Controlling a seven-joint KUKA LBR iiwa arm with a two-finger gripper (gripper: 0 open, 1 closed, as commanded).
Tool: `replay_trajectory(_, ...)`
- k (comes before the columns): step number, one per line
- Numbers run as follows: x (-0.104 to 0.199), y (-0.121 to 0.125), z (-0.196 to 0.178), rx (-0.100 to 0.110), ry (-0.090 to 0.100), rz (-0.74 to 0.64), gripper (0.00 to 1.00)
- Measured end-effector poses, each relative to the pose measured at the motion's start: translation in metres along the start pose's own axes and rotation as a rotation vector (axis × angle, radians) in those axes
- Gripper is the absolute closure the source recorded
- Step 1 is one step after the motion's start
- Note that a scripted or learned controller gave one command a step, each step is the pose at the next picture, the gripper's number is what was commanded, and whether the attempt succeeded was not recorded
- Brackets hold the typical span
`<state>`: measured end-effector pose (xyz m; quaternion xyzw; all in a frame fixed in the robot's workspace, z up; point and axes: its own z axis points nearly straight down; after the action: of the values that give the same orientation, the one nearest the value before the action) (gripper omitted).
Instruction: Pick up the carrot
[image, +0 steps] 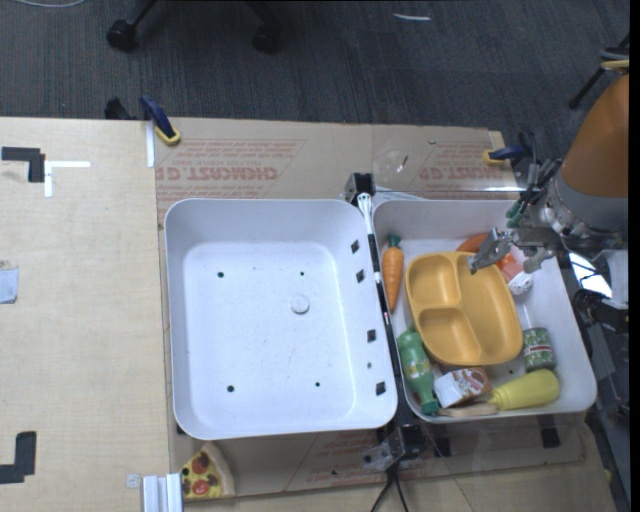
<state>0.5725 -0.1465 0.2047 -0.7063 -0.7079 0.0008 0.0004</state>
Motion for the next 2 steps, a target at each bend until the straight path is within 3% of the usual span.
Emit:
replay_trajectory(1,-0.034,-0.009,0.086,-0.006,-0.002,-0.328,0.0)
replay_trajectory(2,-0.017,0.022,0.111,-0.007,-0.004,-0.064,0.0)
